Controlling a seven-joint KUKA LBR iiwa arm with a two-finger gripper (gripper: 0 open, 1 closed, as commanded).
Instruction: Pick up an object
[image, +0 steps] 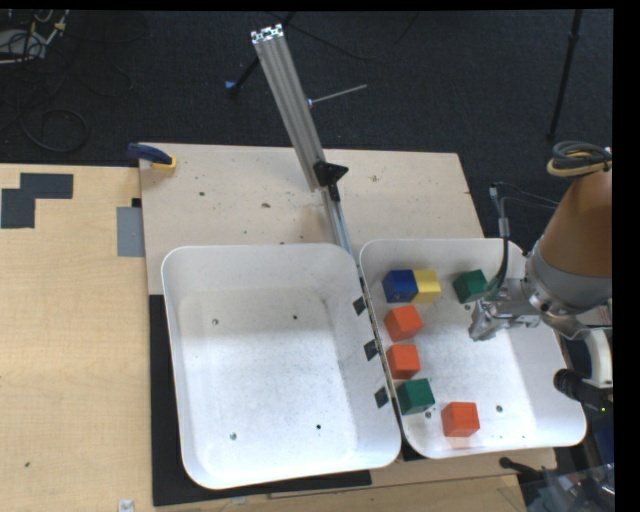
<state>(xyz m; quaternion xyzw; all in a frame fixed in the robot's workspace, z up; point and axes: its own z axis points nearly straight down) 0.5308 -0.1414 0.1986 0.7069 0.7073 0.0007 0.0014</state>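
Seven blocks lay in the right bin (560, 425), and from where I stood the nearest was an orange block (460, 418) by the front rim, with a green block (416, 395) just at its ten o'clock against the divider. Behind those, two more orange blocks (403, 341) stood one behind the other along the left wall, then a blue block (399, 285) touching a yellow block (427, 285). Farthest back sat a second green block (469, 286), and that one seemed the likely target: it lay just at eleven o'clock from the gripper (485, 326), close but apart. The gripper hung low over bare bin floor, nothing between its tips; whether they were spread or pressed together I could not tell. The left bin (200, 270) beside it held no blocks. Beyond both bins a metal post (295, 110) slanted up from the bench (230, 195).
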